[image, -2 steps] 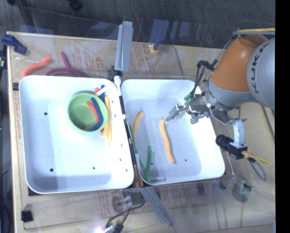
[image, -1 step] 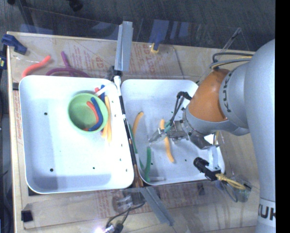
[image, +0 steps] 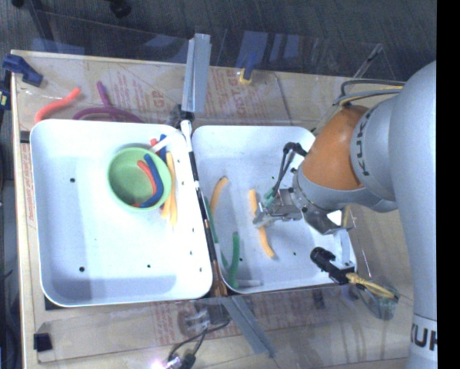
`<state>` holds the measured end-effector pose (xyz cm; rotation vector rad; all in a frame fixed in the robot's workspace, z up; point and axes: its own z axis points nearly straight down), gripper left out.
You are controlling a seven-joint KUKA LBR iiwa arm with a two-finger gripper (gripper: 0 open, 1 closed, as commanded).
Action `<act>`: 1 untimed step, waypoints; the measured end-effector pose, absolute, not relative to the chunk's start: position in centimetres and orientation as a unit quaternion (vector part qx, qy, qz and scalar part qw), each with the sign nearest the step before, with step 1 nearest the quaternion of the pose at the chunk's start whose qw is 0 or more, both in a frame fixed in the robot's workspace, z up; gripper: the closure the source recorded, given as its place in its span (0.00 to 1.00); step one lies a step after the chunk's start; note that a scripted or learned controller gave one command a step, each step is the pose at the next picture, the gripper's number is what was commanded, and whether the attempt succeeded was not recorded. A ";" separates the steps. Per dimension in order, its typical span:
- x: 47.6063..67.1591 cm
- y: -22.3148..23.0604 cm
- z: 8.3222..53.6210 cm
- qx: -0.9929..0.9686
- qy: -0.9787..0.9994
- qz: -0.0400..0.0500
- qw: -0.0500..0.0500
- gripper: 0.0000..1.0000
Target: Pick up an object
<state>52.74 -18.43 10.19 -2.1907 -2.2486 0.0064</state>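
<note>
Reaching in from three o'clock, the grey arm with its orange band (image: 339,156) is lowering its tool (image: 266,210) into the shallow white right-hand bin (image: 238,141), just beside a thin orange curved strip (image: 265,241) lying at six o'clock of it. Whether the tool is clenched or released I cannot tell. Next, probably settling over the strip.

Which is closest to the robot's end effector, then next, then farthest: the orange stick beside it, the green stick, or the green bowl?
From the end effector, nearest first:
1. Orange stick, in the right bin, right beside it.
2. Green stick, same bin, near its lower left corner.
3. Green bowl, farthest, over in the left bin.
</note>
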 end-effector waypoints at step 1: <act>54.6 -13.3 21.0 -0.724 -0.690 0.000 0.001 1.00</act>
